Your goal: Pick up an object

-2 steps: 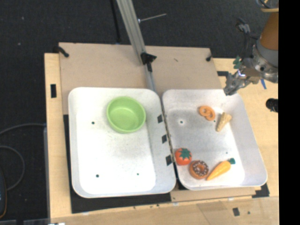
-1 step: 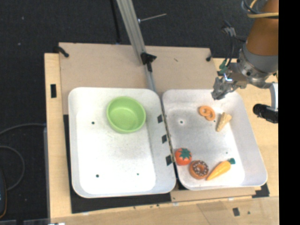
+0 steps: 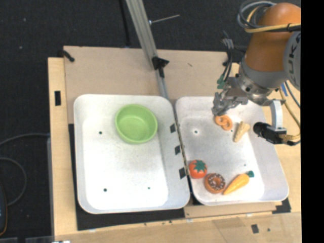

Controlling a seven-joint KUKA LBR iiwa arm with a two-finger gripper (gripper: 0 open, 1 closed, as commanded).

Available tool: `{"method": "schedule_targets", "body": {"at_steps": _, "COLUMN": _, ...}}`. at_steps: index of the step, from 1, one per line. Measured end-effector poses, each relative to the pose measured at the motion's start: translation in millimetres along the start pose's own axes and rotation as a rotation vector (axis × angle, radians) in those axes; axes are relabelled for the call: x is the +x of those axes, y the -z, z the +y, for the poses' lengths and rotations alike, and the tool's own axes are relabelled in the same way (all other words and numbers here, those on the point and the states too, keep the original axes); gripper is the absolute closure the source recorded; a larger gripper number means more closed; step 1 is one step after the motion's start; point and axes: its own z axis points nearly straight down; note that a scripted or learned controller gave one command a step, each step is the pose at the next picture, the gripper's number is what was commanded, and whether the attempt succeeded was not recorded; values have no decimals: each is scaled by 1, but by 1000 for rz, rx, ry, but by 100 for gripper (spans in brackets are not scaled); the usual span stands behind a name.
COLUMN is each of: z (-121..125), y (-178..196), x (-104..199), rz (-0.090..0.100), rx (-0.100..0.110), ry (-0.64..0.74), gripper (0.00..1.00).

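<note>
Carrot (image 3: 237, 182); end effector (image 3: 221, 111) fingers obscured.

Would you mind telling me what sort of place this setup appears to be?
Probably a robotics lab grasping bench: a robot arm reaches over two white bins, with toy food such as a carrot and a green bowl as practice objects.

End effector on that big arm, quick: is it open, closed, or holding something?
End effector: cannot be told; it sits right above a small orange piece in the right bin, with no clear grasp visible.
</note>
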Motion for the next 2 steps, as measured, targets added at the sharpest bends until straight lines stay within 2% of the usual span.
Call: {"method": "schedule_targets", "body": {"at_steps": 2, "z": -37, "y": -31, "x": 92, "rz": 1, "rx": 2, "ry": 4, "gripper": 100}}
